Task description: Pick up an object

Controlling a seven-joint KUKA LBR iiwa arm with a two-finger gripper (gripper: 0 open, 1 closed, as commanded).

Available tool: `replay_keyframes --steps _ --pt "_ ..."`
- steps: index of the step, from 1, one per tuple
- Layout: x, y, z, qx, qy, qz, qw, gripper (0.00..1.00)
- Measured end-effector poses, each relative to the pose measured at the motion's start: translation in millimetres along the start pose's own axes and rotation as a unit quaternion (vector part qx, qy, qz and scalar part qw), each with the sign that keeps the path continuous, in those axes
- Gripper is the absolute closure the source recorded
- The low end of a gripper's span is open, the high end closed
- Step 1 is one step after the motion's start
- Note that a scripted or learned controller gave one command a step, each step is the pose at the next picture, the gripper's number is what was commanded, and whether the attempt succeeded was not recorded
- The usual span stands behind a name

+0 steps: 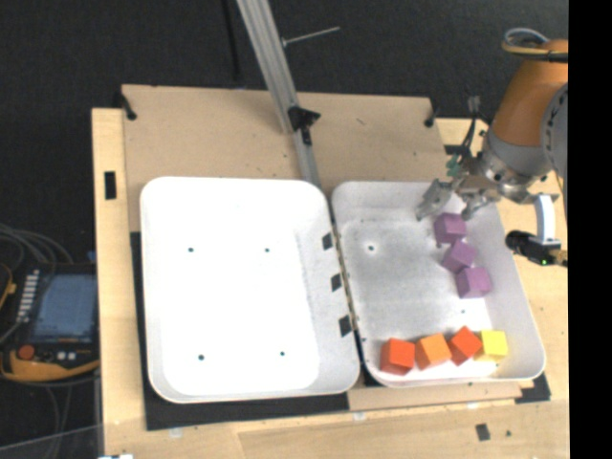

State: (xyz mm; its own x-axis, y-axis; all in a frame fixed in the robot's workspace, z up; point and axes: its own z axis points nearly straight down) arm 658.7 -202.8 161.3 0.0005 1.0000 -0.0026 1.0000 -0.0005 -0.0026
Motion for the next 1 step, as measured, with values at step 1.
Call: replay_keyframes --steps 1 --pt "-4.6 7.4 25.5 -0.010 -0.003 -0.001 0.9999 0.00"
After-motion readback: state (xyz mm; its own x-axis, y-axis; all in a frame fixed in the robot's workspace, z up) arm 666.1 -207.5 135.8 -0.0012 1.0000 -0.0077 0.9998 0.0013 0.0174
